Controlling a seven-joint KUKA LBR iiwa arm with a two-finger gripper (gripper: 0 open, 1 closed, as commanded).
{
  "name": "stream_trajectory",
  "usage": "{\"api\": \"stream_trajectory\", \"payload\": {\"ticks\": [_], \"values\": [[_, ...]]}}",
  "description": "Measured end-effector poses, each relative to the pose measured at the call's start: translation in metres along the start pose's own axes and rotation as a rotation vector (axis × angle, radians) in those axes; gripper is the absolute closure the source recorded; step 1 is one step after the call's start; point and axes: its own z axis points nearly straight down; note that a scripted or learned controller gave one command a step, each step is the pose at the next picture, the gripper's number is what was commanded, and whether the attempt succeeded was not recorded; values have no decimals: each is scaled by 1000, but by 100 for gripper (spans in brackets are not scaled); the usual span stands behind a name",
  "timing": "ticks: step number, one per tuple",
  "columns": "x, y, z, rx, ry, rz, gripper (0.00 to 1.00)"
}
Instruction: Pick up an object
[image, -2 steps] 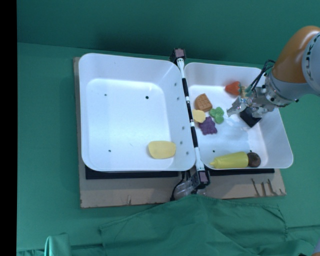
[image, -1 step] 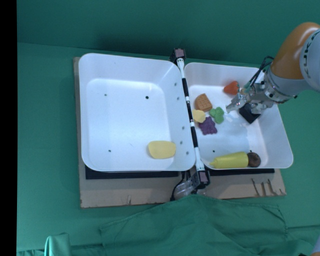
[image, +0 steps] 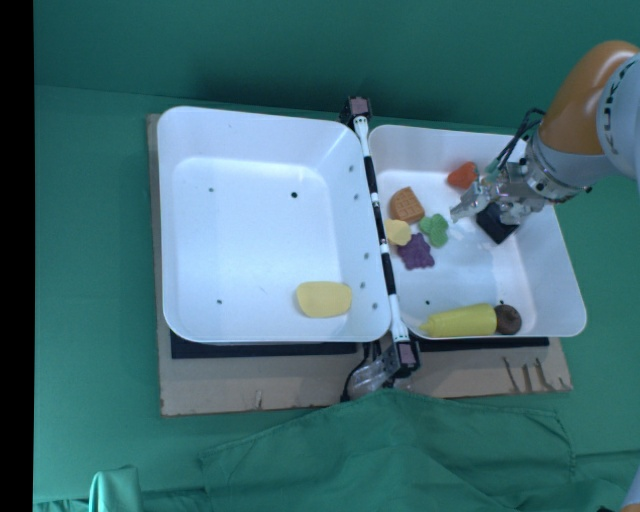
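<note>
Grey arm with orange band reached in from right. Gripper (image: 462, 212) hung over right white bin (image: 562, 275), near small green lumpy toy (image: 434, 229). Could not tell if gripper was spread or closed; nothing seen held. Red-orange piece (image: 462, 176) lay just behind gripper. Orange waffle-like square (image: 406, 205), small yellow lump (image: 398, 232) and purple grape bunch (image: 417, 251) sat by bin's left wall. Long yellow tube (image: 462, 321) touched brown round thing (image: 508, 319) at front. Flat yellow oval (image: 323, 298) lay in left white bin (image: 240, 200).
</note>
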Motion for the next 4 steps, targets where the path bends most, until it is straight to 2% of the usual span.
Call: {"api": "stream_trajectory", "payload": {"ticks": [1, 2, 3, 4], "values": [[1, 13, 1, -2, -1, -1, 0], [2, 14, 1, -3, 0, -2, 0], [-2, 11, 1, 9, -4, 2, 0], [1, 14, 1, -2, -2, -1, 0]]}}
